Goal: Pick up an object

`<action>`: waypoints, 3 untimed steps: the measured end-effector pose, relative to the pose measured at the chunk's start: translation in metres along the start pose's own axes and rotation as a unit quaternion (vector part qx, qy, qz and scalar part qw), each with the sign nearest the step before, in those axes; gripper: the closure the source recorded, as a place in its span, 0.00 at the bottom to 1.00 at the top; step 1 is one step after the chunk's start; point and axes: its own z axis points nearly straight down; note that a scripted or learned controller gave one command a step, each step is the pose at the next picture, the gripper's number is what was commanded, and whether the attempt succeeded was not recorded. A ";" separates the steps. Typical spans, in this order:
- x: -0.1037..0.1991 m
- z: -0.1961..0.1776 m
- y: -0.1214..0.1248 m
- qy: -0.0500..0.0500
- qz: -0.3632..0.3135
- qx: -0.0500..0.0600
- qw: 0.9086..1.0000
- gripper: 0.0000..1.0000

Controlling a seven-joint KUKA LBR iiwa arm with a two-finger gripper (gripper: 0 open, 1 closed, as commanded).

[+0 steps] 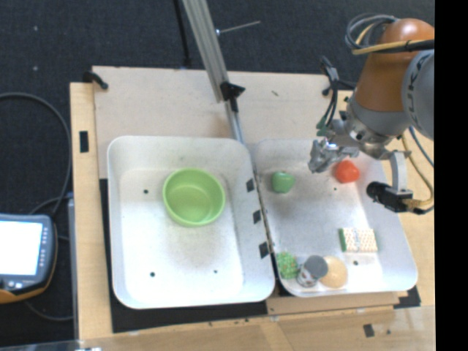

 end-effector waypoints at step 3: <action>0.146 0.004 0.030 0.000 0.000 -0.001 1.000 1.00</action>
